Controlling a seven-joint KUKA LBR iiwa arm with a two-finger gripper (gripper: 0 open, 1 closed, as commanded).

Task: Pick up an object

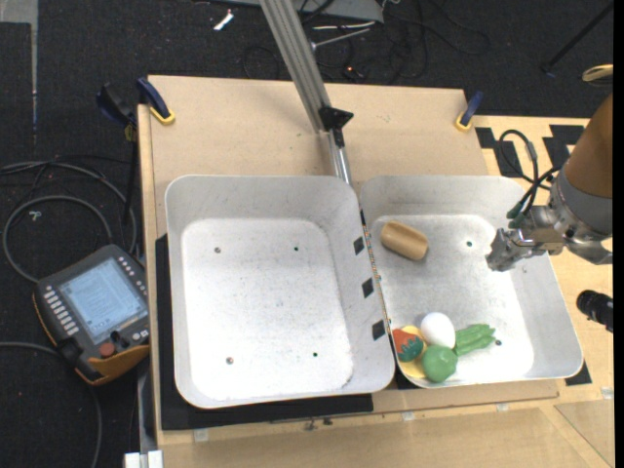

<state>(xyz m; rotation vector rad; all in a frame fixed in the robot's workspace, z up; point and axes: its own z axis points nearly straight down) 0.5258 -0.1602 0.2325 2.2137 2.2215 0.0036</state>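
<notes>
No pick yet: end effector [503, 253] hovered at the right white bin's [546, 354] 3 o'clock; finger state indeterminate. Tan cylindrical block [404, 240] lay untouched at 10 o'clock.

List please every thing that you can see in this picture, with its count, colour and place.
Bins: two, white, side by side on the bench.
Bench: one, light wood, under the bins.
Roll-shaped object: one, tan, upper left of the right bin.
Egg-shaped object: one, white, near front of the right bin.
Green toys: two, by the white one.
Red-orange piece: one, front left corner of the right bin.
Pendant: one, grey and orange, on the floor, left.
Clamps: two, blue-yellow, bench back corners.
Gripper: one, grey, above the right bin's right side.
</notes>
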